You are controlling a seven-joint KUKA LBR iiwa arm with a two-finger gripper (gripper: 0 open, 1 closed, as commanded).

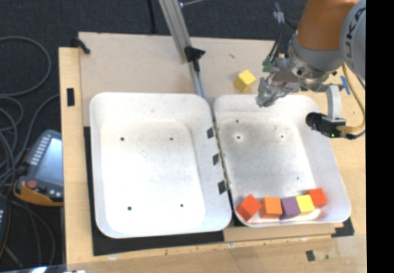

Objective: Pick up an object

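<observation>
- We saw the grey arm with its orange band (326,13) reaching in from the right, its tool (266,98) hanging over the far rim of the right shallow white plastic bin (320,161).
- We could not tell how the tool was set; it was too small and dark against the rim.
- Nothing was visibly caught in it, so we judged that no pick had been made.
- Candidate objects sat in a row against the near wall of the right bin: an orange-red foam cube (249,206), an orange cube (272,205), a purple cube (289,206), a yellow cube (305,204) and a red cube (317,197), packed touching.
- A lone yellow cube (245,80) lay on the bench (135,63) beyond the bins, near the tool.
- The left white bin (154,161) held no cubes.
- Our worry: the packed row leaves little room around any one cube, and the wall could block a descent.
- The lone cube might skid on bare board.
</observation>
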